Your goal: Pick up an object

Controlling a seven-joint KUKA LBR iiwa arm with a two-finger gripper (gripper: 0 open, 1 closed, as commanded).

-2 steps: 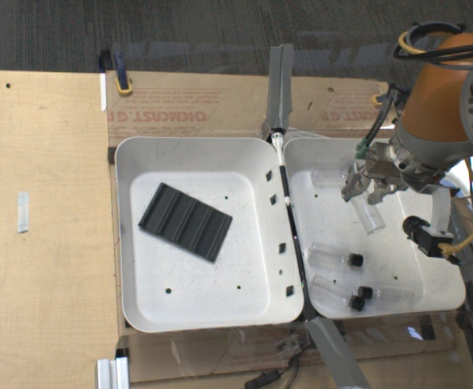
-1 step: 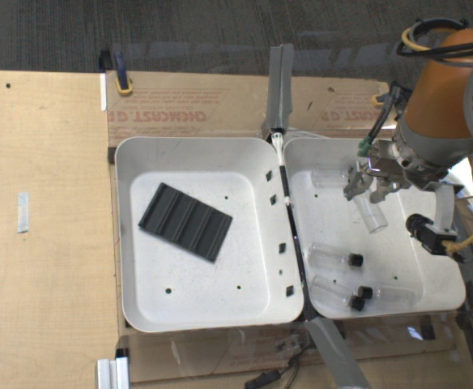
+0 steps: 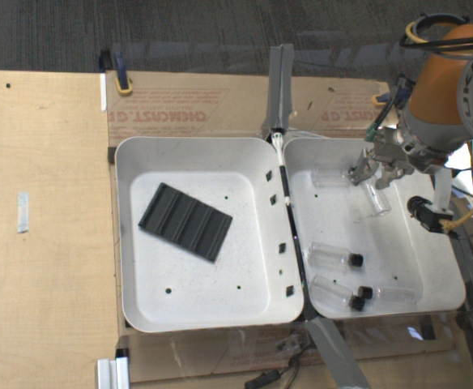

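Evidently the gripper (image 3: pixel 376 183) hovers low in the right bin (image 3: pixel 431 298), a clear tube (image 3: pixel 376 201) seemingly pinched between its jaws; lifting remains. 2 capped vials (image 3: pixel 338 259) lie nearby.

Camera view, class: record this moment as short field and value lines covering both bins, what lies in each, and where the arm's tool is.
left bin: one dark ridged slab, lying flat at a slant
right bin: clear tubes with black caps near the front
tool: above the right bin's back part
grasp: cannot tell
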